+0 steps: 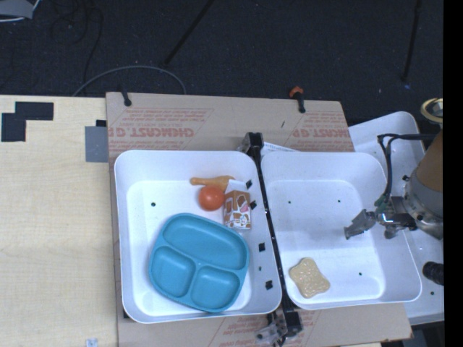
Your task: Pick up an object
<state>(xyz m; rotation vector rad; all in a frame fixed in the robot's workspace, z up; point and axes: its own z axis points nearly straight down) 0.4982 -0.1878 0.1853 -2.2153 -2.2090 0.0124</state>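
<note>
While the arm point(432, 183) leans in from the right edge with its wrist low over the right bin point(367, 166), the hand point(359, 225) hangs above that bin's right side, pointing left, and whether it is spread or closed cannot be told; nothing shows in its grip. Nearest it, a pale beige cookie-like piece point(309, 277) lies on the right bin's front floor. Over in the left bin point(123, 194) rest a blue divided plate point(199, 262), a small printed carton point(238, 210), an orange ball point(211, 198) and an orange carrot-like piece point(212, 181).
</note>
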